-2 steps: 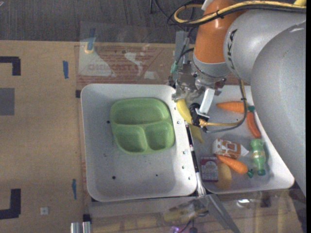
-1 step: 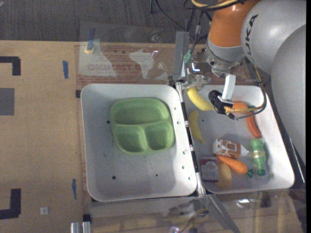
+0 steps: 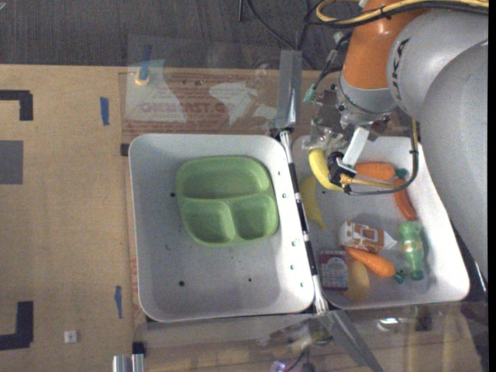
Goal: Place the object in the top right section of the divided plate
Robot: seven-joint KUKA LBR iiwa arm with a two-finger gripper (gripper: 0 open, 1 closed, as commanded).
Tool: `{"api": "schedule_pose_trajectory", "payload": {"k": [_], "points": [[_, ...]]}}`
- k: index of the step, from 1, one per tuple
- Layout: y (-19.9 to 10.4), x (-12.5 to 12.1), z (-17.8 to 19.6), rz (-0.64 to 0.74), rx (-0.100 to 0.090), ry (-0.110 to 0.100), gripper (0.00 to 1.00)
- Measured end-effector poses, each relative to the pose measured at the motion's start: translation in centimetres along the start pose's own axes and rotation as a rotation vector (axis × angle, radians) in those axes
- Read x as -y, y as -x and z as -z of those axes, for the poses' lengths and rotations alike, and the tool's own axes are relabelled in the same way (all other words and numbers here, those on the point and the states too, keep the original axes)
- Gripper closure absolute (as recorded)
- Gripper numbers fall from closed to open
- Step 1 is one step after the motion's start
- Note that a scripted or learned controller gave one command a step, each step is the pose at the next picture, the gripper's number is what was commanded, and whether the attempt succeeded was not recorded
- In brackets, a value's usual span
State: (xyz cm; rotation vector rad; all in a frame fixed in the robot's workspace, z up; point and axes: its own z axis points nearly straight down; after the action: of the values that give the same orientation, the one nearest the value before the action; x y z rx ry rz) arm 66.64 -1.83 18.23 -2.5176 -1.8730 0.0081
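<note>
Item one: the gripper (image 3: pixel 335 163), poised over the upper left of the right bin (image 3: pixel 453 273); we log its fingers closed on a yellow banana (image 3: pixel 319 169), which shows between them. We judge the banana a light, stiff toy with a smooth and rather slippery skin, best pinched across the middle of its curve, where the fingers sit now. It hangs at the gripper, just right of the wall between the bins.

Item two: near the gripper, to its right and below it, two carrots, a small carton and a green bottle.

Item three: well left of the gripper, the green divided plate (image 3: pixel 226 200) in the left bin (image 3: pixel 155 277), all sections bare.
</note>
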Motion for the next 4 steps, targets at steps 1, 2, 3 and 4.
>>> {"api": "schedule_pose_trajectory", "payload": {"k": [1, 2, 3, 4], "points": [[-6.7, 2.4, 0.0, -0.178, 0.000, 0.002, 1.00], [-8.4, 10.0, -0.1, -0.406, 0.000, -0.002, 1.00], [-7.9, 8.4, -0.1, -0.598, 0.000, 0.002, 1.00], [-9.9, 4.9, 0.5, -0.692, 0.000, 0.002, 1.00]]}}
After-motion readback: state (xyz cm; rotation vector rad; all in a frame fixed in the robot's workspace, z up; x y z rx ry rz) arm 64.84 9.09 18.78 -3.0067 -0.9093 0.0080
